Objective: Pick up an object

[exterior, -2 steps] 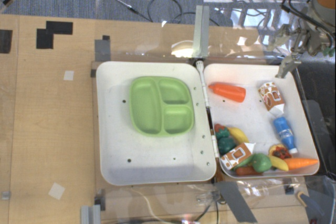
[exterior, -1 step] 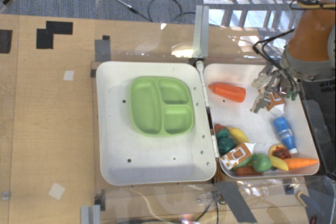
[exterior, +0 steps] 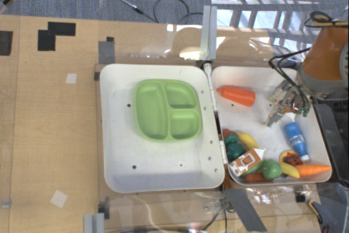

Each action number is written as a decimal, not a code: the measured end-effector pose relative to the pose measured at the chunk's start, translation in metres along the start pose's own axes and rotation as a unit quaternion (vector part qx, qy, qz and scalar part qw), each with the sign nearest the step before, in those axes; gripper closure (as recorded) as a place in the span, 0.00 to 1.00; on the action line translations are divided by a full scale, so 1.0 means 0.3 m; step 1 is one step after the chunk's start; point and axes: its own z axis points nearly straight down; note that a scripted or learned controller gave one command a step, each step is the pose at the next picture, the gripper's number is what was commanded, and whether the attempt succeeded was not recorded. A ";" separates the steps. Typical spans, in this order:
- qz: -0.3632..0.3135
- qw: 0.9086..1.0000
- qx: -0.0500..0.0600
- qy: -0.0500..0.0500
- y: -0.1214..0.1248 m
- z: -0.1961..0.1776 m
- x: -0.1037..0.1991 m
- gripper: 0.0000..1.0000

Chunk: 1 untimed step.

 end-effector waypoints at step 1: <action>0.023 1.000 0.000 0.000 -0.017 -0.002 0.124 0.00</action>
